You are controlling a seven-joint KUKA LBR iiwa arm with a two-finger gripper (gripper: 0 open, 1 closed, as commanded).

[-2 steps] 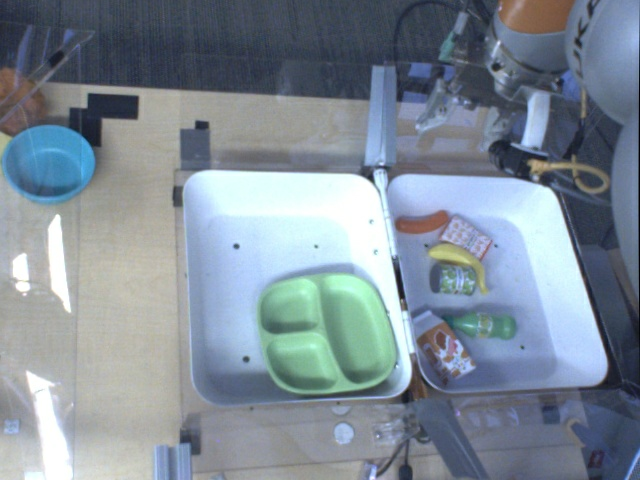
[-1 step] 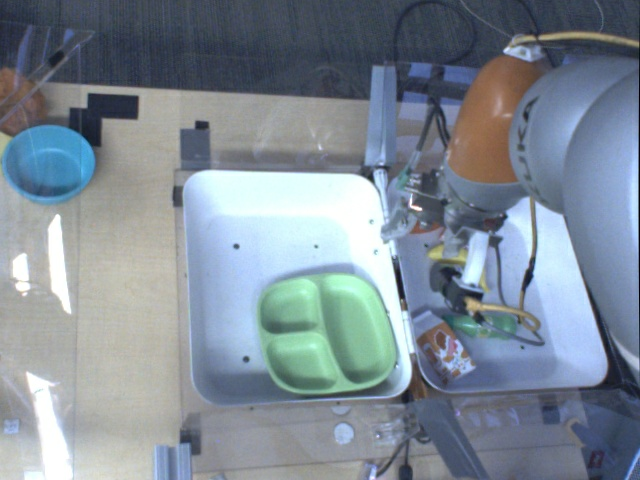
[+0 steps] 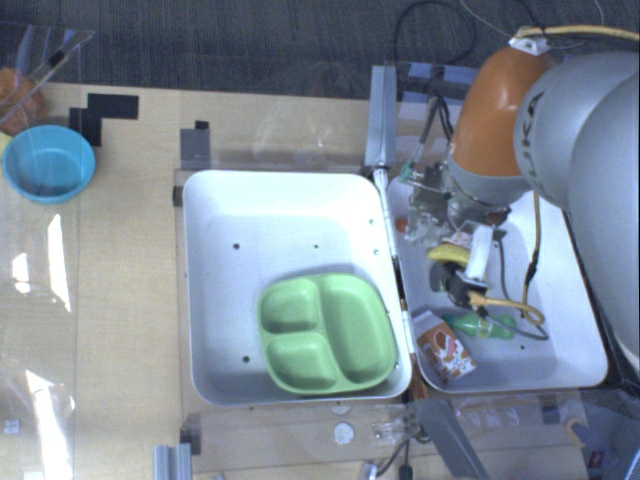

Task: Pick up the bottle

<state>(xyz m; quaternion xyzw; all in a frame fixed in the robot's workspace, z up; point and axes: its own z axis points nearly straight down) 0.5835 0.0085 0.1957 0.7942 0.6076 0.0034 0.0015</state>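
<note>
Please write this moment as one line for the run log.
stage: reaching | gripper: low in right bin, grip state unclear | green bottle: lying in right bin, not held | green divided tray: left bin

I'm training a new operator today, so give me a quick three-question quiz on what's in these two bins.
1. True or false: the green divided tray lies in the left bin.
2. Which bin holds the green bottle? A left, B right.
3. What colour is the bowl on the bench outside the bins?

Key: 1 true. 2 B, the right bin, below the arm, near a yellow item and a snack packet. 3 blue.
</note>
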